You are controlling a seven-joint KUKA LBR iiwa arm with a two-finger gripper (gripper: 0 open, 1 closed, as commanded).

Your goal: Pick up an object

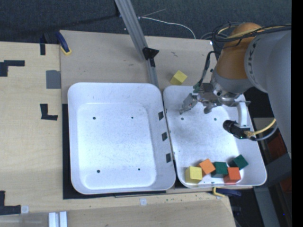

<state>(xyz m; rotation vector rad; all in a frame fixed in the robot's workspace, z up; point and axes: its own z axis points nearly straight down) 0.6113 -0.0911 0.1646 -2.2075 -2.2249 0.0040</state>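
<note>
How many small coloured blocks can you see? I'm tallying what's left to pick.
6. Five sit at the right bin's near edge: yellow, orange, green, red-orange, dark green. One yellow block lies on the bench beyond the bins.

The grey KUKA arm (272, 56) is a thick, smooth, rounded tube with a broad orange band (234, 56) wrapped above its wrist. Thin black cables (227, 34) loop over the far side of that band. Below it sits a grey metal wrist block carrying the small two-finger gripper (198, 105), its fingers pale metal. On the near right hangs a black cylindrical fitting (235, 128) with a yellowish cable (265, 129).
</note>
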